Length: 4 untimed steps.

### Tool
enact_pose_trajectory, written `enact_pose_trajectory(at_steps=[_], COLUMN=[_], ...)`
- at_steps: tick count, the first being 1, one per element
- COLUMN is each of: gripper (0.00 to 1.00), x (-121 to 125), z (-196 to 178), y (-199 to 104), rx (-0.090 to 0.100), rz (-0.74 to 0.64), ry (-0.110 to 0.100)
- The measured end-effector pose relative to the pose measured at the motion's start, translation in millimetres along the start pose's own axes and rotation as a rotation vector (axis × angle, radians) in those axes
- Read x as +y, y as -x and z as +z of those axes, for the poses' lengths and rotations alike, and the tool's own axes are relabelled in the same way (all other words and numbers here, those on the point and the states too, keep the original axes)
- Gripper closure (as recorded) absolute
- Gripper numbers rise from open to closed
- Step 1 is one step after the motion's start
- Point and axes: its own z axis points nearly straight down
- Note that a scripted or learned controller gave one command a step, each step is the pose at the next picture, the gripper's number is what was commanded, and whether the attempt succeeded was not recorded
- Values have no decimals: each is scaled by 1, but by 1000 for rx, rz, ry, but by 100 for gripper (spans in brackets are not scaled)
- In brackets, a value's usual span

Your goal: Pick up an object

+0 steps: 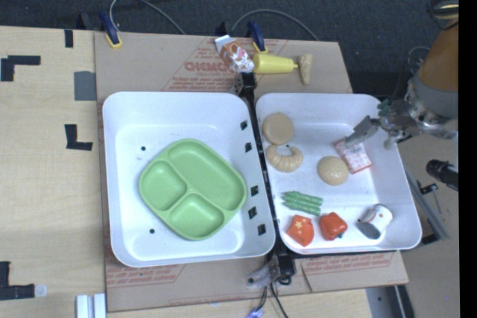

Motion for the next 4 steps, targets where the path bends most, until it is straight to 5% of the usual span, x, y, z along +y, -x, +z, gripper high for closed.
enact_pose_trajectory(at_steps=[1,2,3,4], gripper=[0,0,100,0], x=[13,47,49,49], z=[106,114,102,101], y=[16,-3,-2,-3], rx=[-3,-10,-14,-13], rz=[-3,0,-1,-2], ry=[12,14,23,23])
